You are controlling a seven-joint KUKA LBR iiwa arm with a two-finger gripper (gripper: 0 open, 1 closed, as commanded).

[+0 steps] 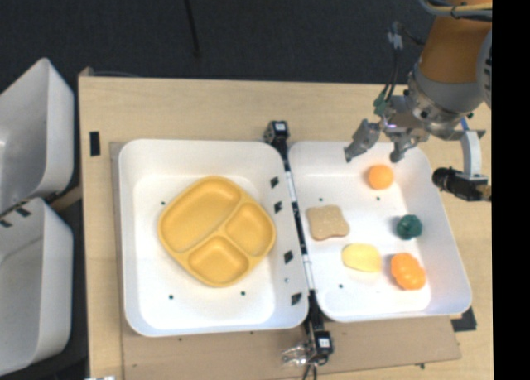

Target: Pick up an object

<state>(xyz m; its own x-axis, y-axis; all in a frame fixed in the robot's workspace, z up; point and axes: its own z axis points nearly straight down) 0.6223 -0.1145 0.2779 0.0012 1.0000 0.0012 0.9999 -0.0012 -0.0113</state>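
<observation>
Your gripper (382, 143) hovers over the right bin's (443, 287) far edge, fingers (359, 140) spread wide and empty. The nearest candidate, the small orange ball (380, 176), lies just below; nothing is grasped yet, so descent, closure and lift remain.

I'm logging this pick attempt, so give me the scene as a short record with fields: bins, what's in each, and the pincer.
left bin: yellow divided tray
right bin: small orange ball, toast slice, dark green piece, pale yellow piece, orange piece
pincer: open, above the right bin's far edge, holding nothing
nearest item to pincer: small orange ball
</observation>
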